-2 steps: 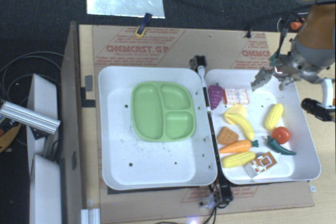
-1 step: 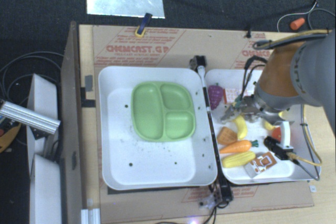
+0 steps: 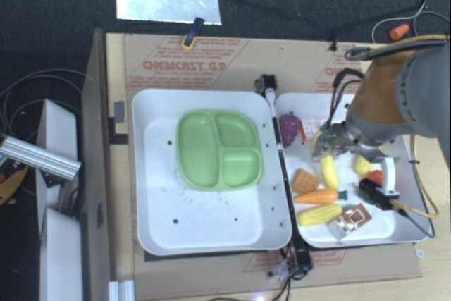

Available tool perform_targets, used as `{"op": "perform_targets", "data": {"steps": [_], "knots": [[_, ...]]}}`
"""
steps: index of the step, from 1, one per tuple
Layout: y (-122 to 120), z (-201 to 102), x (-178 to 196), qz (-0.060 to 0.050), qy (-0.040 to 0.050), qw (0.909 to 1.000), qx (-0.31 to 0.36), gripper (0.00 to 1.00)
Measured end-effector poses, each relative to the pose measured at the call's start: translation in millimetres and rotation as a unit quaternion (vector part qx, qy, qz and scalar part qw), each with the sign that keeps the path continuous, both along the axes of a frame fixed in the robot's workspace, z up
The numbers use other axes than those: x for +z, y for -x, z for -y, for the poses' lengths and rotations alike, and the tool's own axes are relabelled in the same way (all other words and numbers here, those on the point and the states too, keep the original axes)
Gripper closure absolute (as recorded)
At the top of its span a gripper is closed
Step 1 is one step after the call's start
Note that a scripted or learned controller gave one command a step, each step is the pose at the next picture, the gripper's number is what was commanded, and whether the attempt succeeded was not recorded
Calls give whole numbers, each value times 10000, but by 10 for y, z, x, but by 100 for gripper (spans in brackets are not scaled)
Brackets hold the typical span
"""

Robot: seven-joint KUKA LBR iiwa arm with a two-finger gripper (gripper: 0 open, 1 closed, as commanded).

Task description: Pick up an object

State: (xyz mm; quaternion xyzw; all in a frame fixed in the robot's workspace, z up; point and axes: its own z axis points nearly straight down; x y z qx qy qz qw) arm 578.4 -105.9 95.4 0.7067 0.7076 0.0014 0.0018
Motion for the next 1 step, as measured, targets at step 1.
{"op": "perform_targets", "data": {"steps": [1], "knots": [[100,-835,948,26,-21,10000,60,100]]}}
